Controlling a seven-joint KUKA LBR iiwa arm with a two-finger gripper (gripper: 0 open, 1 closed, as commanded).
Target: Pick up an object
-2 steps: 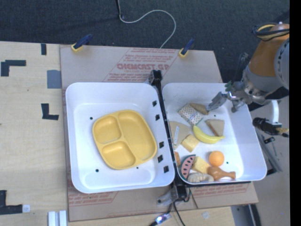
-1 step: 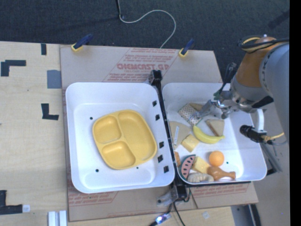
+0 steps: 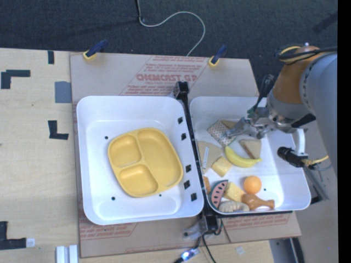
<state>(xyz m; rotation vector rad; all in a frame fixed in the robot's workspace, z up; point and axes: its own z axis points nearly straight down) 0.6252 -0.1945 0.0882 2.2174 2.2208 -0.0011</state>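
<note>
While judging from the layout alone, reading this as the approach step of the pick: nothing lifted yet, everything lying on the floor of the right bin (image 3: pixel 288 193).

Starting at the near end of that bin: lying along the near wall, a watermelon slice (image 3: pixel 218 189), a pale lumpy piece (image 3: pixel 230 206) just right of it, and a brown drumstick-shaped piece (image 3: pixel 259 203) farther right again. Sitting just beyond these, an orange (image 3: pixel 252 184), standing free with bare floor on its right side.

Moving farther in: lying near the bin's middle, a banana (image 3: pixel 241 158), with a pale yellow block (image 3: pixel 221 166) just to its left and a tan bread slice (image 3: pixel 251 147) touching or almost touching its far side. Resting farther still and to the left, a grey gridded piece (image 3: pixel 218 130). Lying over in the left bin (image 3: pixel 88 147), well apart from all this, a yellow divided plate (image 3: pixel 145 161).

Hanging low over the far middle of the right bin, reaching in from the right: the pincer (image 3: pixel 244 127), sitting between the grey gridded piece and the bread slice, close to both, perhaps touching one. Impossible to tell how wide the pincer is set, being small and dark against the clutter; likewise showing nothing plainly gripped.

Calling next, most likely, for settling on one of those two neighbours, closing squarely on it, then lifting straight up. Risking, with things crowding so tightly there, nudging a flat piece aside or pinching an edge and dropping it.
</note>
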